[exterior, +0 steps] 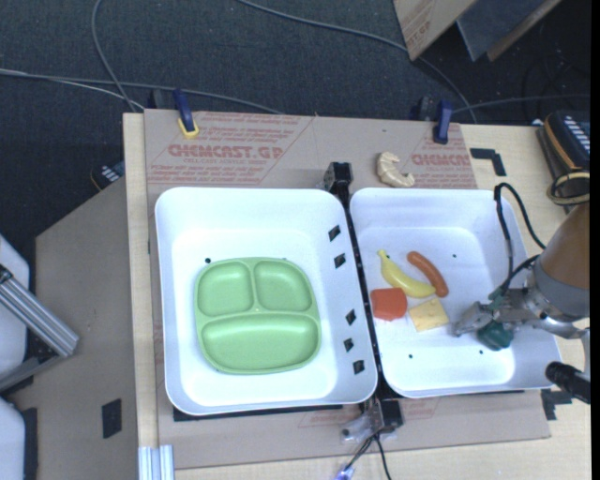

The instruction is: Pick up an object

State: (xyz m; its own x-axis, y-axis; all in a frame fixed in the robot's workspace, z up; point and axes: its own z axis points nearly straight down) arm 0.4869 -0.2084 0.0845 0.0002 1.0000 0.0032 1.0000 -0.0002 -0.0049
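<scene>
arm (574, 267): cut off by the right edge; just the wrist end reaches in, softly blurred.
claw (478, 323): too small and smeared to tell how its fingers stand.
green thing (495, 335): partly tucked under the claw; I can't tell what it is.
right bin (441, 382): its far right rim lies hidden under the arm.
cardboard box (441, 23): clipped by the top edge.
metal rail (33, 314): runs off the left edge.
</scene>
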